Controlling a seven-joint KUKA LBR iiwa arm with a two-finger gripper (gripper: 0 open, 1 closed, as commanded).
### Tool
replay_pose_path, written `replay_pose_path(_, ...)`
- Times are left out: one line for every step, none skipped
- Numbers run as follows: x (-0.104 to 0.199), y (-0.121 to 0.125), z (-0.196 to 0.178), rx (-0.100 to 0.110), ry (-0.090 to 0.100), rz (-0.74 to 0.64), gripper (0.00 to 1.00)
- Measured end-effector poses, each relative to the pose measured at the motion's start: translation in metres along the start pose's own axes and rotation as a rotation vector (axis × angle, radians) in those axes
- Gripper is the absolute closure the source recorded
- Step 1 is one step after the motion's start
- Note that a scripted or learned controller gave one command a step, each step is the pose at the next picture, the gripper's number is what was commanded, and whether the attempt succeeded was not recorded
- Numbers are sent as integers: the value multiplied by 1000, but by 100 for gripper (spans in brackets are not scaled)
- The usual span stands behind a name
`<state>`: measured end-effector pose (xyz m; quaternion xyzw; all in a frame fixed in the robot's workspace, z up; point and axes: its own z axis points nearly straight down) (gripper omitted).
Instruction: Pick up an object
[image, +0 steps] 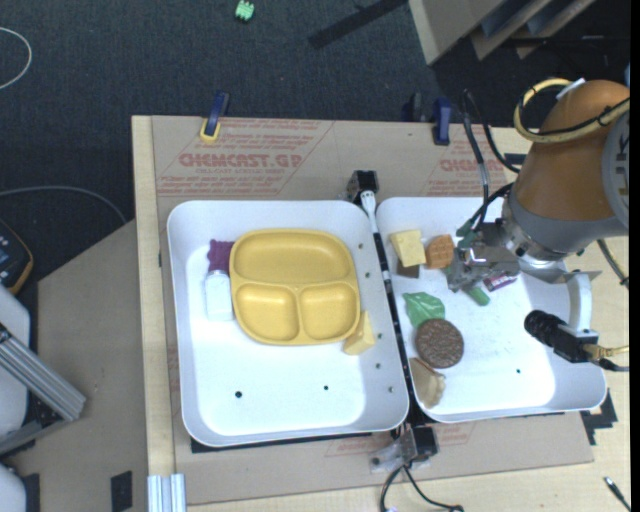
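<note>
Toys to pick: small things sit in the right bin (520, 395), in its half nearest the middle wall: a tan block (407, 247), an orange piece (439, 251), a green toy (424, 306), a brown cookie (439, 342).
Pincer (478, 272): low over the bin's far part, just beside the orange piece, so it can reach a toy. I cannot tell if it is open, or if it holds anything.
Left bin (200, 380): a yellow tray (295, 284) lies at its far side.
Desk (160, 200): carries both bins.
</note>
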<state>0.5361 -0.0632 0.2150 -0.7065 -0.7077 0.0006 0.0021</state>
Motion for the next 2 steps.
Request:
replay_pose_path(-3, 5, -3, -6, -3, 2, 100)
replay_pose_path(4, -4, -1, -1, -1, 2, 100)
